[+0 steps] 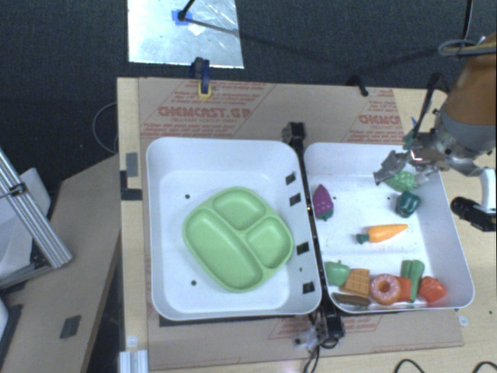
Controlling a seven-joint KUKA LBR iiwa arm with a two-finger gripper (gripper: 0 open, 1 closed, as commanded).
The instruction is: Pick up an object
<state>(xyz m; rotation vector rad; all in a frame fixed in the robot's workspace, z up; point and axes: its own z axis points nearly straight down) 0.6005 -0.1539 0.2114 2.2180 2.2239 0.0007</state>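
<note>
Two shallow white bins sit before you: the left bin holds a glossy green divided plate. In the right bin's far corner, the metal tool hovers over a pale green lumpy toy; its finger state you cannot tell.

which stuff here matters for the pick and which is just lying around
In play:
gripper
light green toy just under it
dark green toy
carrot
purple toy
donut
right bin

Lying about:
green divided plate
left bin
foil sheet
blue and yellow clamp
</note>
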